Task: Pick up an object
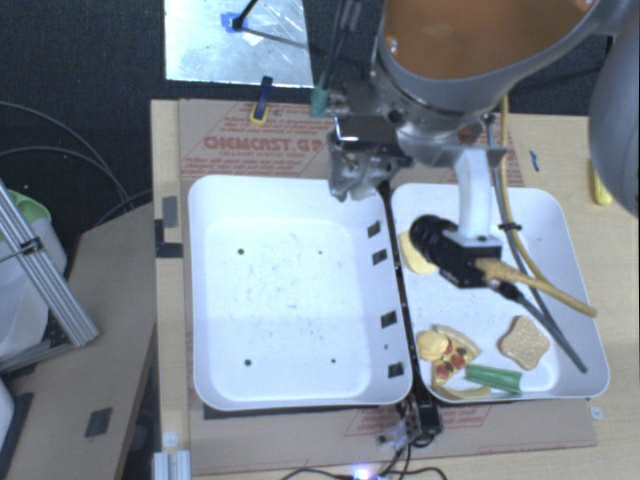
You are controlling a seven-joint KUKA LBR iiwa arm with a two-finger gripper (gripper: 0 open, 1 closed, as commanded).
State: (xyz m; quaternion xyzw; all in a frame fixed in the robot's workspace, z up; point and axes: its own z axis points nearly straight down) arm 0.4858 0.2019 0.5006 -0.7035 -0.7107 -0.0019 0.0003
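The gripper hangs at the far edge, right where the left bin meets the right bin. Honestly can't tell from this angle how far open it is or whether it's got anything. The stuff to grab sits in the right bin: a yellow piece by the divider, and at the near end a pizza slice, green stick and tan cracker.

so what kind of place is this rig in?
Most likely a robotics lab test bench. A grey-and-orange robot arm reaches in above a white left bin and right bin on a cardboard sheet. Toy food pieces lie in the right bin, and aluminium framing stands at the left.
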